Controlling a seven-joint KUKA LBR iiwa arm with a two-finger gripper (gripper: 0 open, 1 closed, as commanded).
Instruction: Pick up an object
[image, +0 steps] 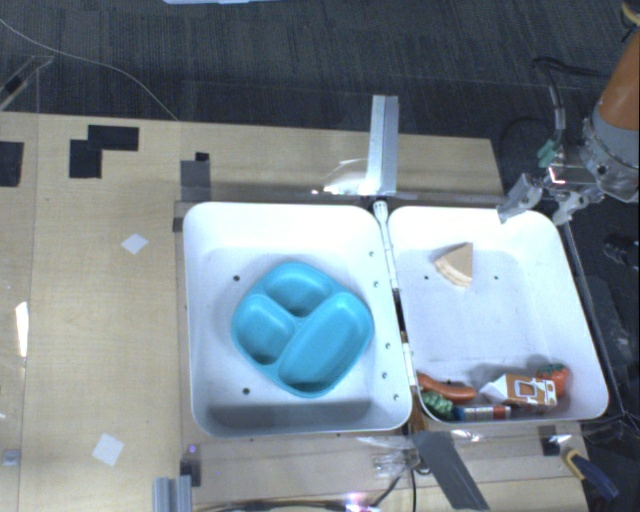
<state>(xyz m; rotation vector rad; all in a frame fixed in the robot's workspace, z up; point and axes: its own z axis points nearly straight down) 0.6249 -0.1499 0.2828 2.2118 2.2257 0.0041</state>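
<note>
My gripper (545, 203) hangs over the far right corner of the right bin (560, 300), open with nothing between its fingers. A tan wedge-shaped piece (455, 265) lies alone in the far half of that bin, to the left of and nearer than the gripper. Along the bin's near wall lie a red sausage (447, 386), a green item (434, 404), a red marker (486, 411), an orange and white carton (528, 390) and a small red item (558, 378).
The left bin (215, 300) holds a blue divided plate (303, 327). A metal post (384, 145) stands behind the seam between the bins. Cables and the arm's base are at the far right.
</note>
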